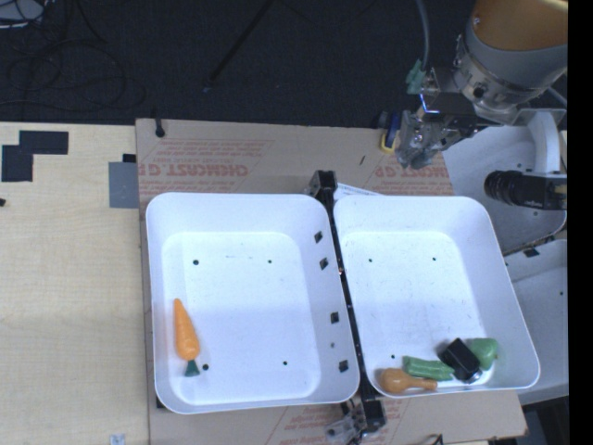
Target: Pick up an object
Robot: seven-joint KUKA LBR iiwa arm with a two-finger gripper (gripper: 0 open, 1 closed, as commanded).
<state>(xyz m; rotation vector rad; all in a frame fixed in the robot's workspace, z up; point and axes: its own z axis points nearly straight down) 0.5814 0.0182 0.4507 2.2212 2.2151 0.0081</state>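
Glossy tan gourd shape [405, 381] hugs the smooth right bin [508, 276]; end effector [417, 146] state unclear.

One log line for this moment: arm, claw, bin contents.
arm: above bench, behind right bin | claw: over cardboard, holds nothing seen | left bin: carrot | right bin: green, black, orange items at near corner

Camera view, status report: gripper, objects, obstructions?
Gripper above bench, behind right bin. Carrot in left bin. Nothing seen blocking it.
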